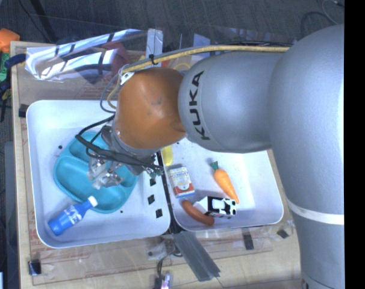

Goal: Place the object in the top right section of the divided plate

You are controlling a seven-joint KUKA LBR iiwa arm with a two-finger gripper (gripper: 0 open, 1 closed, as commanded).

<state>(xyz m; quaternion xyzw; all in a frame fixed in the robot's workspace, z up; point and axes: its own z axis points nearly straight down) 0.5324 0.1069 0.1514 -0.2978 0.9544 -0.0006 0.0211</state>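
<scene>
A blue divided plate (74, 176) lies in the left bin (41, 122). My gripper (105, 172) hangs over the plate's right part, under the orange wrist band. Its metal fingers are tangled in view and I cannot make out their state or anything between them. A blue bottle with a white cap (72, 215) lies at the plate's lower left edge. In the right bin (261, 212) lie a carrot (224, 182), a small carton (181, 180), a sausage (196, 212) and a black-and-white cow toy (221, 206).
The arm's big grey body (273, 95) covers the upper part of the right bin. Crumpled plastic wrap (80, 53) lies beyond the left bin. An orange and green toy (0, 44) sits off the bench at far left.
</scene>
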